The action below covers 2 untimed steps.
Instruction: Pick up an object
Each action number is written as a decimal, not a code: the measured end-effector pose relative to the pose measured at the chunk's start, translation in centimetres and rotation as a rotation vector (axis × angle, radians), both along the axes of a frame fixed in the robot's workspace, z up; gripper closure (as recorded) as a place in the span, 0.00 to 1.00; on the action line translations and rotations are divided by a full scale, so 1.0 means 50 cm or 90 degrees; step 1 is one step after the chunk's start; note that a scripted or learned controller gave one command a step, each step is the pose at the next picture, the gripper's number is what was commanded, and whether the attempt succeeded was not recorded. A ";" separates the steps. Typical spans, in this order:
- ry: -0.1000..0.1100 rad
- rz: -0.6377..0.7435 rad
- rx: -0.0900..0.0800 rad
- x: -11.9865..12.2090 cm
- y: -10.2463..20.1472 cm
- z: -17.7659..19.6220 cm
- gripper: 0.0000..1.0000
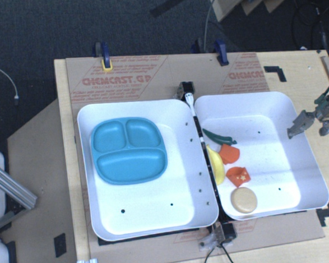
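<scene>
**Gripper at the right bin's rim, objects clustered by the divider**

We see 2 white bins side by side on the bench. The left bin (103, 217) holds a blue tray (130, 150) with 3 compartments, lying flat toward the bin's far left part.

The right bin (290, 164) holds the small objects, all gathered along its left wall. Farthest is a green piece (218, 136), thin and curved. Just near of it sits an orange piece (229, 153). A yellow banana (216, 165) lies lengthwise against the left wall, touching or nearly touching the orange piece. Nearer still is a red piece (238, 176), and nearest of all a beige round (244, 200), just beside the bin's near wall. The 5 objects sit close together; the rest of the right bin's floor lies between them and the gripper.

The gripper (307, 125) hangs at the right bin's right rim, toward the far side, well apart from the objects. We see nothing between its fingers. Whether the fingers stand wide or narrow we cannot tell; they are too small and dark against the rim.
</scene>
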<state>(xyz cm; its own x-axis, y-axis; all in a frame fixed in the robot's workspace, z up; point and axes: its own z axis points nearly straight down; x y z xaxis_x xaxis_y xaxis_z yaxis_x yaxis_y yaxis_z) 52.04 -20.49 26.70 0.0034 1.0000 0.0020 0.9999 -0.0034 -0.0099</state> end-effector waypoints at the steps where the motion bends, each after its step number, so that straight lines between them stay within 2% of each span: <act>1: -0.007 0.002 -0.002 0.004 0.001 0.010 0.00; 2: -0.003 0.002 0.000 -0.002 0.006 -0.076 0.00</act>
